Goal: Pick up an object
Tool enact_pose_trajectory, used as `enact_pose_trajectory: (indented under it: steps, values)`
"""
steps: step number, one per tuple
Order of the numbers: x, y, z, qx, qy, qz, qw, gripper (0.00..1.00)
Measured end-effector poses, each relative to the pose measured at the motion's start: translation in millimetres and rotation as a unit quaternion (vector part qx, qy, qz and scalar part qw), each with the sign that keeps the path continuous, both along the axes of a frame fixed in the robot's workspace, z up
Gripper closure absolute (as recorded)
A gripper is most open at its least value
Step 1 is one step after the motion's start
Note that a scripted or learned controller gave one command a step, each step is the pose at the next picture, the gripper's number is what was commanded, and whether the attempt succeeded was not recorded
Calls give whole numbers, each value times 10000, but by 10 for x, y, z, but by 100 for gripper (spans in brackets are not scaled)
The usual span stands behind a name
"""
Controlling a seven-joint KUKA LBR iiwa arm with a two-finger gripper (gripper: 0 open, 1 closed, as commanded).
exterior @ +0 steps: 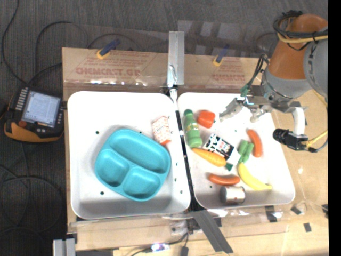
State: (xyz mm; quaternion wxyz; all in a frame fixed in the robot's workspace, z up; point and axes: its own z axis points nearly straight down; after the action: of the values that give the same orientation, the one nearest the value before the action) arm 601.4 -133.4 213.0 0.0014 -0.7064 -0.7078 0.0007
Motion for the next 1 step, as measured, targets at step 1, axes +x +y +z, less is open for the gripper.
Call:
enact_pose_trajectory:
  steps: [1]
  values:
    - [-200, -769, -1102, 29, -16, -743, 9972, 0]
